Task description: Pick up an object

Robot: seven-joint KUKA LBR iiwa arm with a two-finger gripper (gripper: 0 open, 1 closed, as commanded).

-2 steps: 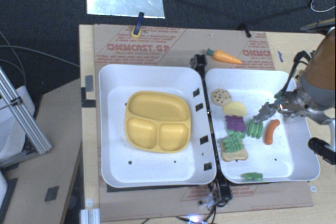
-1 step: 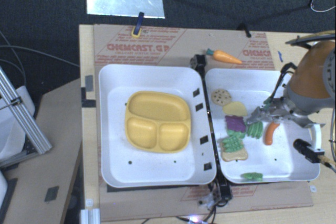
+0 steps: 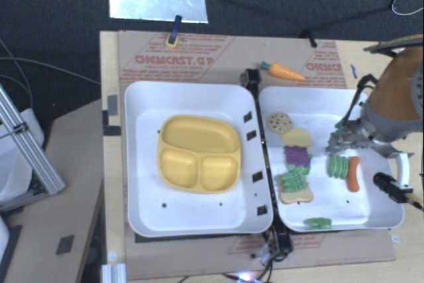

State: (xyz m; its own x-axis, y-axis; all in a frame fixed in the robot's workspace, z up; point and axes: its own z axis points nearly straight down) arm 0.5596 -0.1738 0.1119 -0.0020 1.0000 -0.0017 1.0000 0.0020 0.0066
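gripper low in the right shallow white bin, over the top end of the green ribbed toy pickle; cannot tell from this angle how it is set. nothing lifted, so pick not yet done. left white bin carrying a yellow three-part plastic tray. then smaller toys beside the pickle: orange-red sausage, purple grape bunch, round speckled cookie.

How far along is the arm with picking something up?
Nothing looks lifted yet. The gripper is low in the right bin, just above the green pickle and orange sausage, which both lie on the bin floor. Grasping and raising one remain.
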